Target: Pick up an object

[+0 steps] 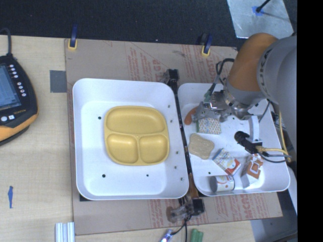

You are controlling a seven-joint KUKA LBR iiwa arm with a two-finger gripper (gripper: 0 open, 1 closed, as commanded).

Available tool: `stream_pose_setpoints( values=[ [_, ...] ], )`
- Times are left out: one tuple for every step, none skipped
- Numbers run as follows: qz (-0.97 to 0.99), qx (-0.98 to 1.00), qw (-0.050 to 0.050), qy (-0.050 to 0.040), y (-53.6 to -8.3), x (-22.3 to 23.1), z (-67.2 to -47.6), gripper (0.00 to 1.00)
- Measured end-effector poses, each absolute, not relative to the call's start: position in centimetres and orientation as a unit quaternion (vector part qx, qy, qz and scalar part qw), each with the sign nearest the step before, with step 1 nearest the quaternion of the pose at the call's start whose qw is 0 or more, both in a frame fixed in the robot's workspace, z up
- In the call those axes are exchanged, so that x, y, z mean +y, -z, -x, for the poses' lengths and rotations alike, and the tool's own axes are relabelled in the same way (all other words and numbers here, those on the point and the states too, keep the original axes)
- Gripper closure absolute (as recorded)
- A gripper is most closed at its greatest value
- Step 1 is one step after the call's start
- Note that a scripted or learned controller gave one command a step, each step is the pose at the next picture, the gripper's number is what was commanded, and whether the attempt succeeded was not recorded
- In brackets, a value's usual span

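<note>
Gripper above speckled packet (right bin)

My left bin holds a divided tray at its centre. In my right bin, a sponge lies at nine o'clock, a can at seven o'clock.

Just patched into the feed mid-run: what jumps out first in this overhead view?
The yellow three-compartment plastic tray sits alone in the middle of the left white bin. The grey arm with its orange band reaches in from the right over the right white bin, its claw low above a speckled pale packet, with a tan sponge-like block and small cartons nearby.
</note>
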State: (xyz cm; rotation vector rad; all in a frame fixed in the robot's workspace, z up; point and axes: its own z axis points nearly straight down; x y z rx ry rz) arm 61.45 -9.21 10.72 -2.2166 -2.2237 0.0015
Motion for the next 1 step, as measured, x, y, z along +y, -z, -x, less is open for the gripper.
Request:
stream_pose_setpoints(
  values=[
    [0.706, -0.708, 0.001, -0.0005, -9.19, -10.57, -64.99, 0.0]
  ],
)
